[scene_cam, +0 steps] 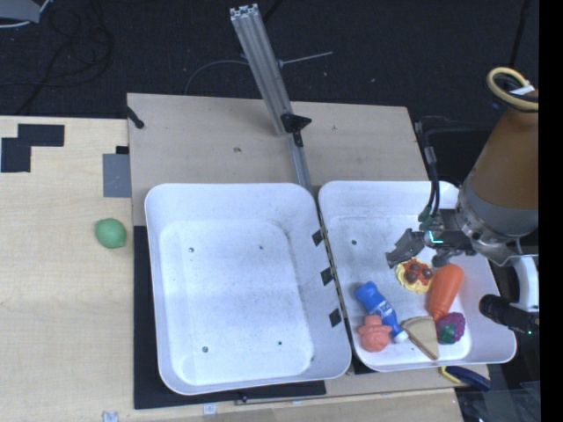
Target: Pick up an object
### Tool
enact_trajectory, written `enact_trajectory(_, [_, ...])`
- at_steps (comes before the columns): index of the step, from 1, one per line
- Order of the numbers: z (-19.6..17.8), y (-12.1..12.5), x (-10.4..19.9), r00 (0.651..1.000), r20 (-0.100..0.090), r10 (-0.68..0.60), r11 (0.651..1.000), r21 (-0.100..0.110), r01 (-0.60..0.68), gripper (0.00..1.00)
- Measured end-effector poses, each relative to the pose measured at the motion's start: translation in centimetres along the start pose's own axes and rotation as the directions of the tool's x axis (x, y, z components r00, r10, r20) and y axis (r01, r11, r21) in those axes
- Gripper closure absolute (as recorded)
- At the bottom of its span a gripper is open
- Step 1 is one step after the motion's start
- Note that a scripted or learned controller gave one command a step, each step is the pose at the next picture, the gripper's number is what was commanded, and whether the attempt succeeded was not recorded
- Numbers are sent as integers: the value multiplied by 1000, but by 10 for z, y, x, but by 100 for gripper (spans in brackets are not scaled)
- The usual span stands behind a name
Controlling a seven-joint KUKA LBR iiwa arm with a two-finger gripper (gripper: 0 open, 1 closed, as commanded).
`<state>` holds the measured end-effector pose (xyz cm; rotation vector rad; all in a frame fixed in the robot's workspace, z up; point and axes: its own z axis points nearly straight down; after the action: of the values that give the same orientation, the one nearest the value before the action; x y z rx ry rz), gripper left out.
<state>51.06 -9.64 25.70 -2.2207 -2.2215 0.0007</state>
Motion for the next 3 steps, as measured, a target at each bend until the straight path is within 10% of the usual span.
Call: enact_trajectory(3, [102, 0, -2, 1000, -1, -1, 1000, 4, 1, 0])
